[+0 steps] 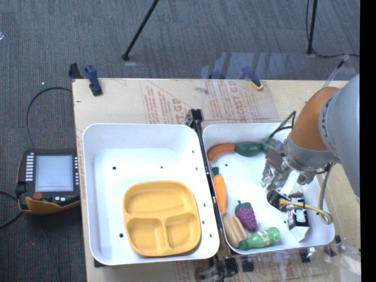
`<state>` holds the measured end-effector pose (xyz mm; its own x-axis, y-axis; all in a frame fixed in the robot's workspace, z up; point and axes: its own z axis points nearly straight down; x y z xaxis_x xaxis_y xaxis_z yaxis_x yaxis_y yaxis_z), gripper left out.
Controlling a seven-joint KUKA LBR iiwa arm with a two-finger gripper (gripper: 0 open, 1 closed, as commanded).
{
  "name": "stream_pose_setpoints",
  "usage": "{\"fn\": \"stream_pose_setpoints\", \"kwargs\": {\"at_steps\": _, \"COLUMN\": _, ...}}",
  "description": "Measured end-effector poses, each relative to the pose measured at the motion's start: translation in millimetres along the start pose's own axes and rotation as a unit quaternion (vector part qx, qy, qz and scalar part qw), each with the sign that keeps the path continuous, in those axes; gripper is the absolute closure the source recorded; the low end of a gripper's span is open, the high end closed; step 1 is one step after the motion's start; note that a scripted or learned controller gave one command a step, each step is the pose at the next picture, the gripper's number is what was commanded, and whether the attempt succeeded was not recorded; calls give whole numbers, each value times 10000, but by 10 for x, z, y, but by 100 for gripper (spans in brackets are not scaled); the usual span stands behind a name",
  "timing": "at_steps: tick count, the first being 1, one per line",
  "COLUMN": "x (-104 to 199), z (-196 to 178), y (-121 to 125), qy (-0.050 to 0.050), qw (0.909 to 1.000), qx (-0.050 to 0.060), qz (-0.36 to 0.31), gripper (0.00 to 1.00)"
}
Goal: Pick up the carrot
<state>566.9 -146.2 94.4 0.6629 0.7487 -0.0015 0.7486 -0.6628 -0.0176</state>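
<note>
Two white bins sit side by side on your desk (135,98). Your carrot (220,194) lies in the right bin (320,231), hard against its left wall at about nine o'clock, lengthwise along that wall with its green top toward twelve. At the bin's twelve o'clock you have an orange sausage (220,151) touching a dark green vegetable (249,149). Toward six o'clock sit a purple grape bunch (247,215), a hot dog bun (235,231) and a green bottle (261,238). Your pincer (275,180) hangs over the right half of this bin, at three o'clock from the carrot and well apart from it; whether it is released or clenched I cannot tell. The left bin (100,151) holds a yellow divided tray (161,217) at its six o'clock. On the floor at nine o'clock of the desk lies a teach pendant (51,180).
</note>
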Motion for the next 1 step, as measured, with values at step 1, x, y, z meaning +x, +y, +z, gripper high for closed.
{"fn": "stream_pose_setpoints", "kwargs": {"at_steps": 1, "x": 254, "z": 59, "y": 733, "qy": 0, "qw": 9959, "qx": -70, "qz": -901, "gripper": 100}}
